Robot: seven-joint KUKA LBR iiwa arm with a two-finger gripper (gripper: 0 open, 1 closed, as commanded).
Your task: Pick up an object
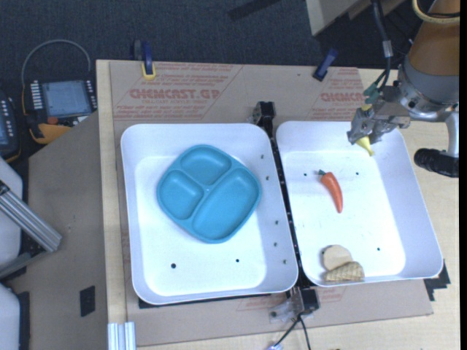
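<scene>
Gripper hangs over the right white bin at its 12 o'clock rim, a small yellow object clamped between its fingers. You'll find the red chili pepper near bin centre, the tan bread pieces at 6 o'clock. Left white bin holds 1 blue divided plastic plate.

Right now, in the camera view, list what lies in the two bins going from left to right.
Blue plate → red pepper → tan pieces → gripper, with something yellow at its tip.
</scene>
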